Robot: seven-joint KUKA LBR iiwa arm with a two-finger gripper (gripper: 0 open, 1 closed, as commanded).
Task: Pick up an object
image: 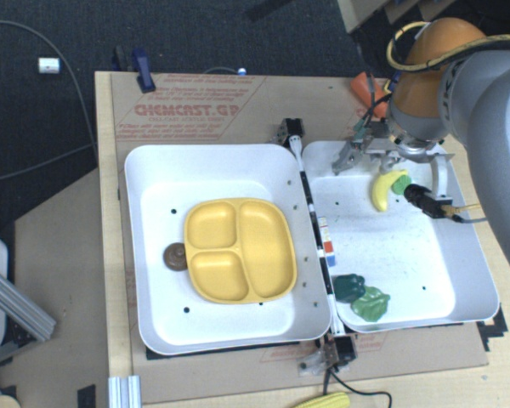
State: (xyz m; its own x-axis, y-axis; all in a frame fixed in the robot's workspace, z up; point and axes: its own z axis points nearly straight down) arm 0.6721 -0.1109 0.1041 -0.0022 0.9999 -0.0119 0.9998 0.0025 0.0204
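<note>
The big wooden bench (195, 109) has red writing printed on it and holds two white bins side by side. The left bin (153, 168) is the bigger-looking one. In its middle lies a yellow plate (240, 251) split into three parts. A small brown round thing (175, 257) peeks out from under the plate's left edge, touching it.

The grey arm (480, 100) comes in from the right, with an orange band (429, 66) above its wrist. It reaches down over the far end of the right bin (425, 270).

The gripper (397, 153) hangs just above a yellow toy banana (382, 192) with a green tip, which lies in the far part of the right bin. I cannot tell how the gripper is set.

At the near end of the right bin, a dark green toy (348, 287) and a light green leafy toy (371, 303) lie touching each other.
</note>
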